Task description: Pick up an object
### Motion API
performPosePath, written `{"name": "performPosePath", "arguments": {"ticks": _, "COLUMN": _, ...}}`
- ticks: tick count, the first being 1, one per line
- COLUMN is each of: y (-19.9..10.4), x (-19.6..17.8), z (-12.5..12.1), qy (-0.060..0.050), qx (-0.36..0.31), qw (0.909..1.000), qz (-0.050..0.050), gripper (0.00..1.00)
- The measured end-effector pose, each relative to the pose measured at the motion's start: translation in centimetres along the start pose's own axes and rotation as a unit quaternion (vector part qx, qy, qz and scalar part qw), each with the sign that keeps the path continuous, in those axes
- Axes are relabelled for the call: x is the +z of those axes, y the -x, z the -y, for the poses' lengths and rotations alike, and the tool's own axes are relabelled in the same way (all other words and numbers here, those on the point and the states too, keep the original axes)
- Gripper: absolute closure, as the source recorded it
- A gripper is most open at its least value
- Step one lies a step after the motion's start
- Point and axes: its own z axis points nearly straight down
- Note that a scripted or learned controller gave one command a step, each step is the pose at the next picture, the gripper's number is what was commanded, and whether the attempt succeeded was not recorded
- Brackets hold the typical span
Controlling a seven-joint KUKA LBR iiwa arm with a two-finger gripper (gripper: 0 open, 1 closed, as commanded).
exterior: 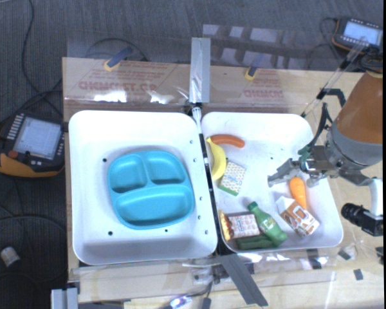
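The right bin (pixel 260 124) holds a banana (pixel 217 160), a red sausage (pixel 226 140), a green-and-white packet (pixel 233 177), a green bottle (pixel 267 223), a snack box (pixel 240 225), an orange-and-white carton (pixel 300 219) and a carrot (pixel 298 192). My gripper (pixel 296 176) hangs over the right side of this bin, open, with one finger (pixel 278 174) spread left and the other toward the right. The carrot's upper end lies just below the gap between them. Nothing is lifted.
The left bin (pixel 90 127) carries a blue divided plate (pixel 152 187). A divider wall (pixel 204 172) separates the bins. A handheld pendant (pixel 29 143) lies off the bench at left, and cables run at the far right.
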Motion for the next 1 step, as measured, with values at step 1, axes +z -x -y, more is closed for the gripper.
{"name": "performPosePath", "arguments": {"ticks": 1, "y": 6.67, "x": 2.03, "z": -4.45, "qy": 0.002, "qx": -0.110, "qw": 0.9939, "qz": 0.001, "gripper": 0.00}}
